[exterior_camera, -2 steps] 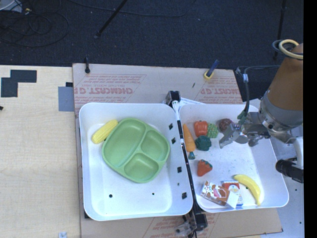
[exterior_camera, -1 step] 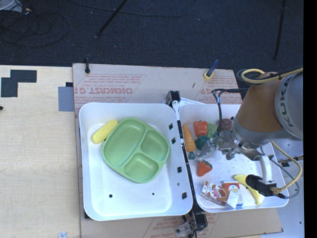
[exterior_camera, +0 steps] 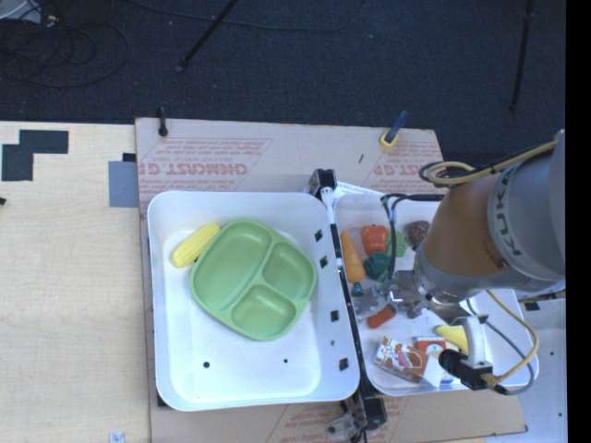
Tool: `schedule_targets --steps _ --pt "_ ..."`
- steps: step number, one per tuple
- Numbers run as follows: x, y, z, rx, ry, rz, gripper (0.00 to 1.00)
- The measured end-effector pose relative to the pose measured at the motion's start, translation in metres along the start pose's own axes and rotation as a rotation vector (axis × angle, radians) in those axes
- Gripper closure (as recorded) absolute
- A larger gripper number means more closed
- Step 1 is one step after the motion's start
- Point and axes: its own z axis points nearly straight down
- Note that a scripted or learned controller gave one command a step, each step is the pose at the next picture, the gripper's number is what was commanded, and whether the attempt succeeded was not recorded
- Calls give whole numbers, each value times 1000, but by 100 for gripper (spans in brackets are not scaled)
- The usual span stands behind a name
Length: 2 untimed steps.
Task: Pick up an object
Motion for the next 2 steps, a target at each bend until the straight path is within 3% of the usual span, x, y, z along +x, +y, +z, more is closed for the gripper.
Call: schedule_targets --steps 1,2 --pt "-21 68 -1 -3 -1 -1 0" --pt "-11 122 4 -3 -2 -1 0"
